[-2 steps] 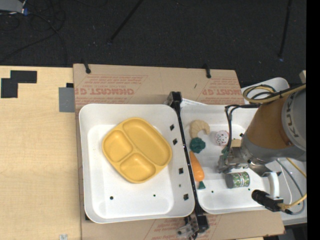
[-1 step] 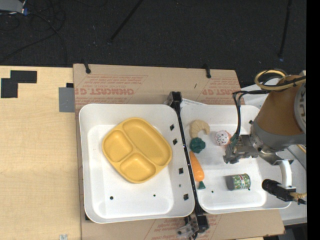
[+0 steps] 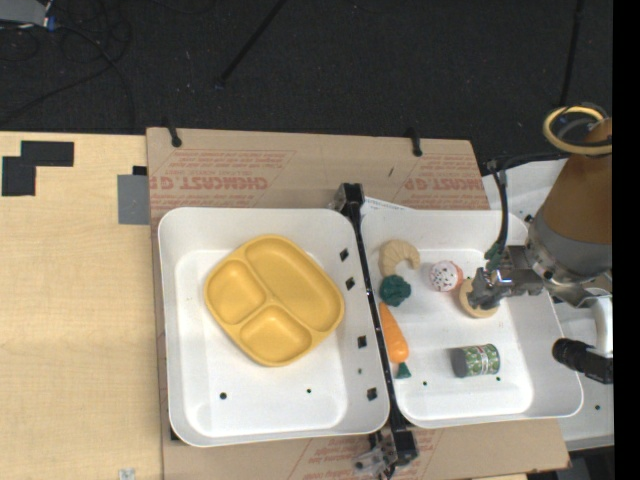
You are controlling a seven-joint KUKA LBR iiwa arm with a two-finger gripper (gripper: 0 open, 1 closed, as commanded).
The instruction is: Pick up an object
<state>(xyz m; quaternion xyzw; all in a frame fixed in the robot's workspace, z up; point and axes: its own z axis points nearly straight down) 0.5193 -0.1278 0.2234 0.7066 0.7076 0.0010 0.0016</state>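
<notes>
1. Seen from above, two shallow white bins sit side by side on a wooden surface [image 3: 70, 298], resting on a sheet of brown cardboard [image 3: 300, 173].
2. The left bin [image 3: 195, 408] holds a yellow divided plate [image 3: 274, 299] with three compartments, lying tilted near the bin's middle.
3. The right bin [image 3: 520, 398] holds several small things. A pale croissant-shaped piece [image 3: 400, 256] lies near its far left corner, with a dark green lump [image 3: 396, 290] just in front of it.
4. An orange toy carrot [image 3: 394, 335] lies along the bin's left wall, green end toward the viewer.
5. A small white ball with red spots [image 3: 445, 275] sits near the middle, and a small green-labelled can [image 3: 476, 360] lies on its side nearer the front.
6. The grey arm [image 3: 580, 208] reaches in from the right. Its gripper [image 3: 487, 286] is low over a tan round object [image 3: 479, 303] at the bin's right side, seemingly touching it.
7. The view is too small and dark there to tell whether the gripper is apart or together.
</notes>
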